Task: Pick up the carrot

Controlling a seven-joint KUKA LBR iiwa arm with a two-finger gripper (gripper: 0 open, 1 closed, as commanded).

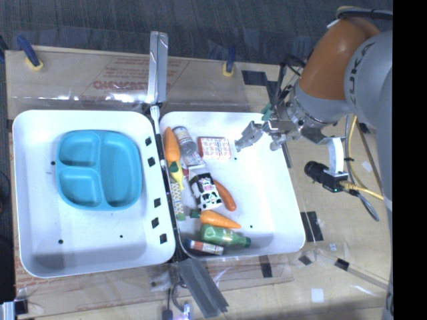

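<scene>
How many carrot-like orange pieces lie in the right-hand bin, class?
3. One carrot lies along the left wall near the top, one slants beside the cow-patterned toy, one rests above the green bottle. Clutter may hide more.

Robot lab: taped bench (80,79), clamps (30,55), twin white bins (27,179).

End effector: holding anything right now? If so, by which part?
Nothing is held. The end effector hangs over the upper right part of the right bin, with nothing between its fingers. The carrots, including the one by the bin's left wall, lie untouched.
</scene>
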